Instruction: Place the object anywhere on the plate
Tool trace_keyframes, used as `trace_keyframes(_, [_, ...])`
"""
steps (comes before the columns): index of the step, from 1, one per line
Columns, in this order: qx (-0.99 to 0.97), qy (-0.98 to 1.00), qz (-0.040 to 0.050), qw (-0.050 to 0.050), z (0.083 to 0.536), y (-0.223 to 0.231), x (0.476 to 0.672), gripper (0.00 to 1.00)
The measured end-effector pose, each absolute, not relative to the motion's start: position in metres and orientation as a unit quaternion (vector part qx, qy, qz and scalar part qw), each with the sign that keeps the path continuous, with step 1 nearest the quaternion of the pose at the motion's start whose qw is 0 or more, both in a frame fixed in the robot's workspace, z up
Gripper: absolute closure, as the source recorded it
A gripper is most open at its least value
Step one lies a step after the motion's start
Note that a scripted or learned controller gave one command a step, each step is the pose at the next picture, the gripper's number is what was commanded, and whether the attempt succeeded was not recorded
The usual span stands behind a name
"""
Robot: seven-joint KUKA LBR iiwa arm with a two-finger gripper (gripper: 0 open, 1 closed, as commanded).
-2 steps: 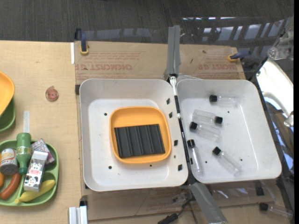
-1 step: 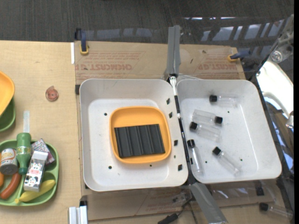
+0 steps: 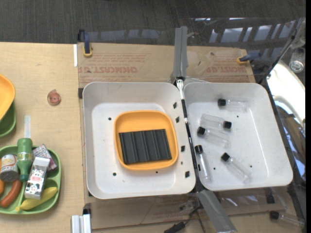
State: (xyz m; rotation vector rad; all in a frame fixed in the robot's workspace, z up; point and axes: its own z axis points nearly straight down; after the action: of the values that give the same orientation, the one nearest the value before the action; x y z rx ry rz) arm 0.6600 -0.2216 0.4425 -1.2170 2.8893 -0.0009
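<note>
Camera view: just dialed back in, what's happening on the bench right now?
Nothing is being handled at this moment. The left bin holds an orange plate with a dark ribbed block already lying on it. The right bin holds several clear vials with black caps, scattered loose on its floor. Off to the left, a green tray of toy food sits on the wooden bench.

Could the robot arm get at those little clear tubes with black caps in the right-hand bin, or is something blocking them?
Probably yes. The clear tubes lie loose and uncovered on the floor of the right bin, spaced apart, with nothing above them. The shallow bin walls look like no obstacle.
</note>
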Motion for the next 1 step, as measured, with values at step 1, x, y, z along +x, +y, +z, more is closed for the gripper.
trace_keyframes(1, [-0.509, 0.861, -0.0004, 0.003, 0.4426, -0.2214, 0.66, 1.0])
